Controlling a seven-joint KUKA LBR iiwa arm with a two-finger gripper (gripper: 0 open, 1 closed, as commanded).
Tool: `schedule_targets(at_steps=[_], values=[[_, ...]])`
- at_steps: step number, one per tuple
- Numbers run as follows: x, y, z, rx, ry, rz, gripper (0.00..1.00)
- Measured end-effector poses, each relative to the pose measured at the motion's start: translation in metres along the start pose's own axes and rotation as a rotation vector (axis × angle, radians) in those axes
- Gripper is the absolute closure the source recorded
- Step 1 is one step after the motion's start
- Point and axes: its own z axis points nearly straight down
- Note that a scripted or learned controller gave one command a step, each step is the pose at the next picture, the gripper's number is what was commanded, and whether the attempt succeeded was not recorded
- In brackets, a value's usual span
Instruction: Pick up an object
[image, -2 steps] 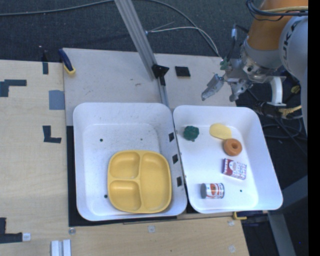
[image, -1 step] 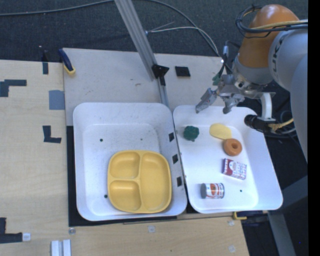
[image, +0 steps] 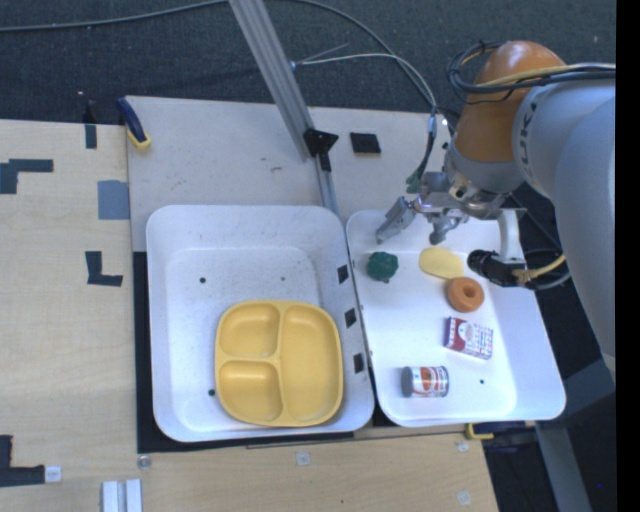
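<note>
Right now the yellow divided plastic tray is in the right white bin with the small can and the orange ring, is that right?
Not quite. The camera view shows the yellow divided plastic tray in the left white bin, by itself. The small can and the orange ring lie in the right white bin.

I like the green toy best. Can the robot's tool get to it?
Probably yes. The tool hangs with its fingers apart just above the green toy in the right bin. Nothing lies on the toy, and the yellow piece sits apart.
</note>
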Motion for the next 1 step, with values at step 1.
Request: schedule_targets(at_steps=[1], values=[[-0.0077,-0.0064,0.0512,-0.001,0.000,0.000,0.00]])
